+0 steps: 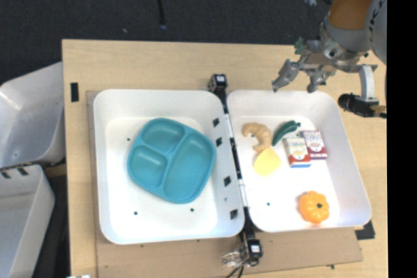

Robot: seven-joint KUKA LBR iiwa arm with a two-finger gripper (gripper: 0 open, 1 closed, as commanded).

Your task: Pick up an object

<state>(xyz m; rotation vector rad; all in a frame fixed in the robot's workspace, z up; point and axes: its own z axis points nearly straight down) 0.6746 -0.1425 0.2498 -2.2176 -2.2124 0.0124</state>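
Here, two white bins sit side by side on the wooden bench. The left bin (104,205) holds one thing: a blue divided plate (171,160) with three compartments. The right bin (345,159) holds five things: one tan ginger-like piece (257,132), one green pepper (285,131), one yellow lemon-like piece (266,162), one orange pumpkin (313,206), and one small red-and-white carton (305,147) whose print is too small to read. The ginger, pepper, yellow piece and carton lie close together; the pumpkin sits apart, nearer the front. The gripper (299,81) hangs above the right bin's far rim, its fingers spread apart and holding nothing.
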